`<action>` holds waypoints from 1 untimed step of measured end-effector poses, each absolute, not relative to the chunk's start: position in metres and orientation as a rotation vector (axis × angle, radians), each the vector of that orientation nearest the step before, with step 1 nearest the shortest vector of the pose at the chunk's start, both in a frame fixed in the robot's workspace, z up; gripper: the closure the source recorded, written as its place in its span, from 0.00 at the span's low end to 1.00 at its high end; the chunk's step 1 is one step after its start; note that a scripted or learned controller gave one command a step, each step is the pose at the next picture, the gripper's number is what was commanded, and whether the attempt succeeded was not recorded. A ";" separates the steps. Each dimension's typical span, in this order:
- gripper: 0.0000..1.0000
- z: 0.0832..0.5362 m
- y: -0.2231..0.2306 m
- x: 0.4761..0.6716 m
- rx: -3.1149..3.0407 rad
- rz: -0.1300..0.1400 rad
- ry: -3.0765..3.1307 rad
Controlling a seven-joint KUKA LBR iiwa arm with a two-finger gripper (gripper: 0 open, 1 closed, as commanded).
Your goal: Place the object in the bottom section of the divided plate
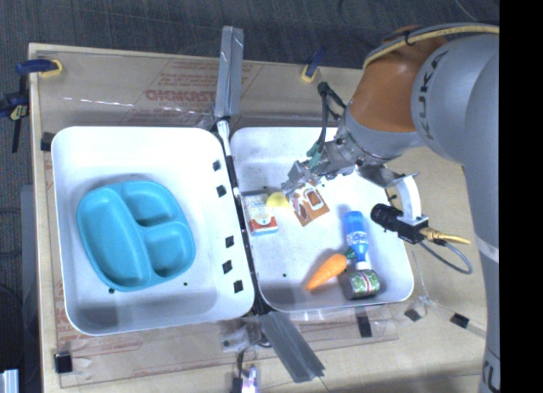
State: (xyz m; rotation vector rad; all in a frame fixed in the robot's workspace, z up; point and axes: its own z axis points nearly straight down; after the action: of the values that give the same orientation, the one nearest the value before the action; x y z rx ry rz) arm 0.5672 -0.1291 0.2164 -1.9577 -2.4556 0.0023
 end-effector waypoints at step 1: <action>1.00 0.194 -0.133 0.573 -2.054 0.005 -2.370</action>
State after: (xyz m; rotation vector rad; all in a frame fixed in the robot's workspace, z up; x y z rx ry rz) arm 0.5733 -0.1330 0.1942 -2.0540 -2.3702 0.0050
